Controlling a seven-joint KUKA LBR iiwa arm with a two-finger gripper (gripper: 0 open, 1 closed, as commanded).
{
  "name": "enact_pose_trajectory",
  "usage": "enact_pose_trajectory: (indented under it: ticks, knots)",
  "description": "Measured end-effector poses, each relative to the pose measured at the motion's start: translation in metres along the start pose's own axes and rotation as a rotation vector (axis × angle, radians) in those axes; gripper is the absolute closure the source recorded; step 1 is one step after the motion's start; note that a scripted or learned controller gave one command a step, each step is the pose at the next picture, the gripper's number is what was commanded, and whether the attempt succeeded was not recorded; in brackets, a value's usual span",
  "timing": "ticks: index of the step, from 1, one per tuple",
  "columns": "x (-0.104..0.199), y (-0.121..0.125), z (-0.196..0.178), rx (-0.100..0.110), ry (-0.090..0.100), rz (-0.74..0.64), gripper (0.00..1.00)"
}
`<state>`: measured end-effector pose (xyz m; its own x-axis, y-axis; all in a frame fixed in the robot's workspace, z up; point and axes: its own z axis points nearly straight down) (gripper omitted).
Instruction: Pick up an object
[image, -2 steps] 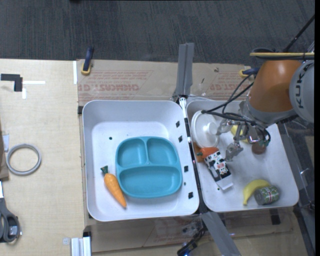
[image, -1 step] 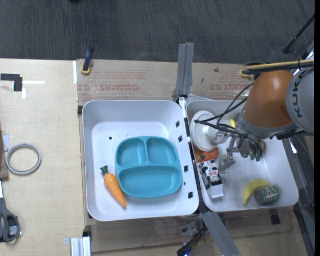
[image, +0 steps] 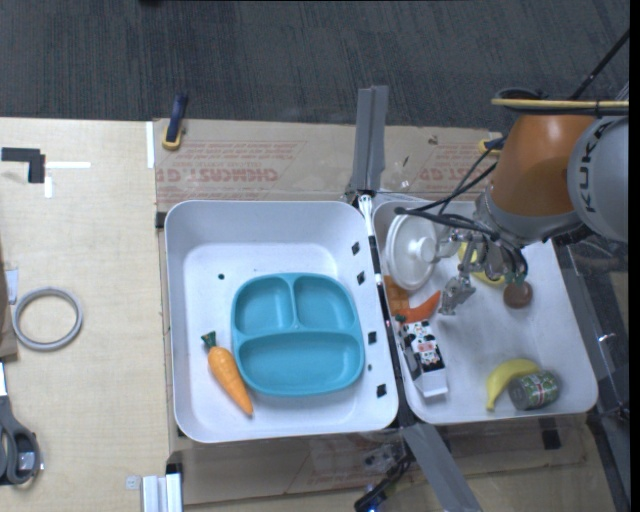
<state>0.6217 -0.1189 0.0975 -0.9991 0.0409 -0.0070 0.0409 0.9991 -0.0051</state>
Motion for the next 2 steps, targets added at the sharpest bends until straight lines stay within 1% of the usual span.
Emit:
enact_pose_trajectory:
  ticks: [1,2]
  knots:
    - [0.082,0.009,0.001,-0.004,-0.002,0.116,0.00]
    - [0.080,0.020,0.000,-0.001,-0.004,0.267,0.00]
